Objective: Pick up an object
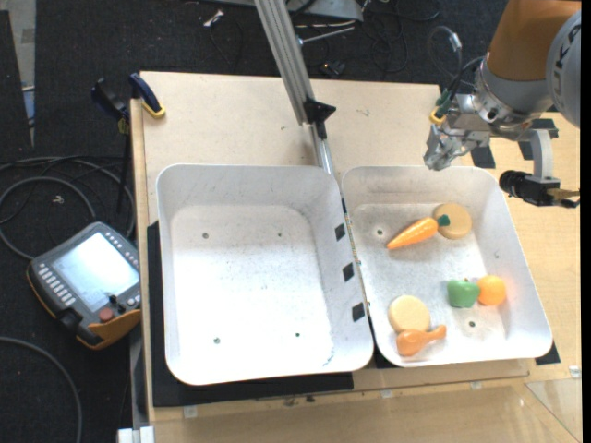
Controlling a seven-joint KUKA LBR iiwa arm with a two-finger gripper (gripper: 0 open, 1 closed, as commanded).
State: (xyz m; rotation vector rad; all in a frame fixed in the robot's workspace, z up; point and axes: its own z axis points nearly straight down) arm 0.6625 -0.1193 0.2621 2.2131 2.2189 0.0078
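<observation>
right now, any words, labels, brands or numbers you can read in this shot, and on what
None reads whole.
Arm: grey letters at the picture's right edge, cut off, not legible.
Teach pendant on the floor: screen and keys too small and blurred to read.
Black tabs along the bins' shared edge: no visible print.
Toy carrot and other toys: no markings.

The arm [536, 35] is cut off by the top and right edges. The pincer [445, 151] is blurred, so its fingers are not clear. The surface [231, 118] is cut at the bottom right corner
</observation>
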